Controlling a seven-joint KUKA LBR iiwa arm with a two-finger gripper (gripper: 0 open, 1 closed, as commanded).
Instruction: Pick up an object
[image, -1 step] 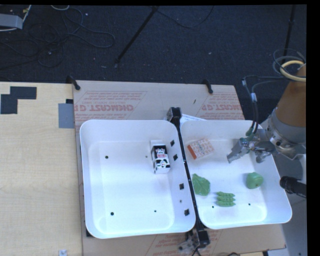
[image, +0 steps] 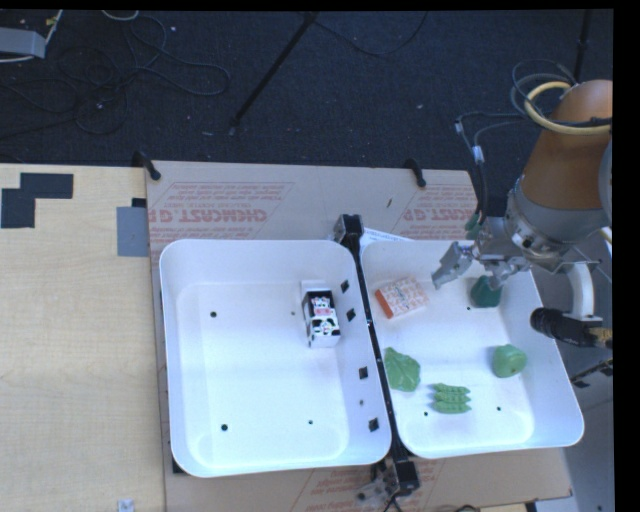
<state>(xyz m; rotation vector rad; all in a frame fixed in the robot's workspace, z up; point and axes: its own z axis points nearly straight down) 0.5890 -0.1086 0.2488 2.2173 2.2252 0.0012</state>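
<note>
My gripper (image: 474, 277) hangs over the far part of the right bin (image: 560, 420), its fingers spread open. A dark green lump (image: 487, 292) lies just below it, near its right finger and not clasped. An orange and white packet (image: 401, 297) lies to the gripper's left. Three lighter green pieces lie nearer the front: a leafy one (image: 402, 369), a ridged one (image: 450, 398) and a rounded one (image: 508, 360). In the left bin (image: 200, 420) a small white box with black and red print (image: 321, 316) sits close to the divider.
A black divider strip (image: 365, 340) runs between the two bins. The bins rest on a cardboard sheet (image: 240, 205) on a wooden bench (image: 70, 340). Cables trail from the arm's wrist (image: 560, 170) at the right.
</note>
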